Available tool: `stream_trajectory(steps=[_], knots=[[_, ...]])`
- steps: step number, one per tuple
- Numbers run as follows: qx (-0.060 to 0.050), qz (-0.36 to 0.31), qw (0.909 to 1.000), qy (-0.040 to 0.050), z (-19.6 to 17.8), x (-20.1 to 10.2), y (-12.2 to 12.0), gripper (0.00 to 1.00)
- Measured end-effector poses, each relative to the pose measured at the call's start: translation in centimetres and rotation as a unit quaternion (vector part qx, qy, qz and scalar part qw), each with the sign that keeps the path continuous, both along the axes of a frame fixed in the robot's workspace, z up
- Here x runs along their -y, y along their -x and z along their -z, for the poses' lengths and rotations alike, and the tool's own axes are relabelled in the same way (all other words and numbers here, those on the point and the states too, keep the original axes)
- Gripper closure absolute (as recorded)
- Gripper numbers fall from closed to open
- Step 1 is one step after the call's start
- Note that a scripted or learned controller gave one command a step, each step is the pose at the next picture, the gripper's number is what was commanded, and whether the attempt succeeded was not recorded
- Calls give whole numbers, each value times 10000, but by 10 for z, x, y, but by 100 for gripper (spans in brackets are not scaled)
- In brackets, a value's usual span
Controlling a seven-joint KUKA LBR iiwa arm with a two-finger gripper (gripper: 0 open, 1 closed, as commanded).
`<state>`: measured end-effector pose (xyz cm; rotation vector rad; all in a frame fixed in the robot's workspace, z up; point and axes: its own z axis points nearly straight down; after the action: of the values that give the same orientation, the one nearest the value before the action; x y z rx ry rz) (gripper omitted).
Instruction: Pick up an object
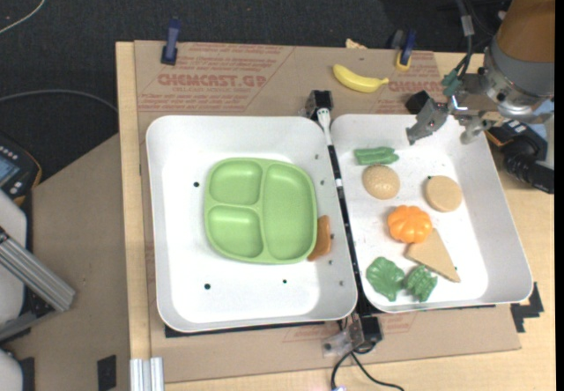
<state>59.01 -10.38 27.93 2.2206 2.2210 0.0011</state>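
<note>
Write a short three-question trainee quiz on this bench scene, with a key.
1. True or false: the green divided plate lies in the right bin.
2. What lies on the board outside both bins? A) toy banana B) toy pumpkin C) green pea pod
3. Fill in: the gripper is above the ____ bin.

Key:
1. False; it lies in the left bin.
2. A; the toy banana lies beyond the bins, while the toy pumpkin and green pea pod are in the right bin.
3. right
</note>
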Motion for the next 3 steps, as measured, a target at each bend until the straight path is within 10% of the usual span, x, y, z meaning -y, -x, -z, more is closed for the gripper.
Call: stream_trajectory(steps=[1, 2, 3], knots=[[-50, 22, 10000, -11, 202, 22, 43, 0], [11, 8, 10000, 4, 184, 21, 39, 100], [26, -15, 10000, -3, 89, -18, 88, 100]])
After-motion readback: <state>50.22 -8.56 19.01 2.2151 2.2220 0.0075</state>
